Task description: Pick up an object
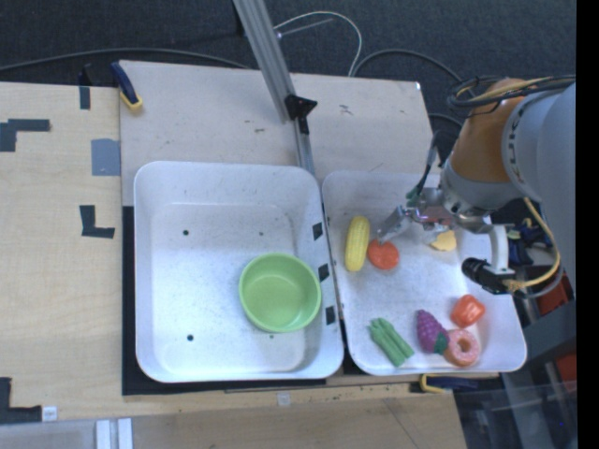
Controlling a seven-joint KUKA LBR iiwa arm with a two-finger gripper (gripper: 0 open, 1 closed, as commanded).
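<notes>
Glossy white plastic in both bins: left bin [168, 204], right bin [374, 190], each speckled with dark flecks. Smooth, slightly shiny plastic on green bowl [279, 293], yellow corn cob [357, 242] and pink doughnut [462, 346]. Matt pale wood-grain benchtop [47, 279]. Brushed metal pole [262, 36].

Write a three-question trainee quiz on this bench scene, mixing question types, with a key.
1. True or false: the green bowl sits in the left bin.
2. Which item lies nearest the end effector? A) pink donut B) orange-red round item C) purple grapes
3. Fill in: the yellow corn lies in the ____ bin, near the divide.

Key: 1 true; 2 B; 3 right.
</notes>
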